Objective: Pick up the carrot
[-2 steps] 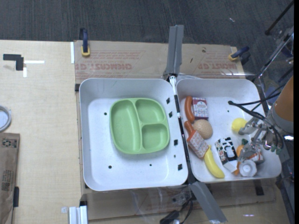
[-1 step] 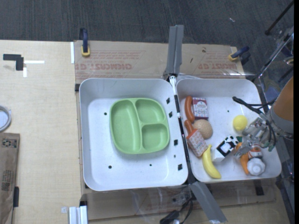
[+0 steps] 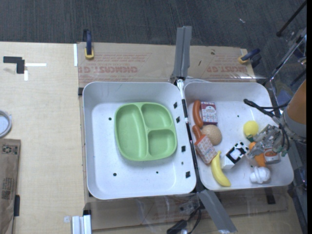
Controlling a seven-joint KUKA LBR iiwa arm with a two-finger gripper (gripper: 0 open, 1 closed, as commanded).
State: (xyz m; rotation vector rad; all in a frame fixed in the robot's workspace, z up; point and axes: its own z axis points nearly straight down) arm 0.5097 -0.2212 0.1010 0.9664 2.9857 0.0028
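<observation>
Camera view, gripper [image 3: 267,141] low in right bin [image 3: 229,89], over carrot [image 3: 258,158], jaw state indiscernible, green plate [image 3: 145,130] in left bin [image 3: 92,145].

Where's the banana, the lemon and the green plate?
banana [image 3: 219,172]: camera view, middle of its curved body
lemon [image 3: 250,128]: camera view, middle of its yellow skin
green plate [image 3: 127,130]: camera view, floor of its big compartment

You are looking at an arm [image 3: 298,106] showing an orange band at the worktop's right edge, with grey metal below it. A black cable [image 3: 261,106] is curving off it, and the wrist end [image 3: 269,139] is showing silvery, wire-laced hardware.
</observation>
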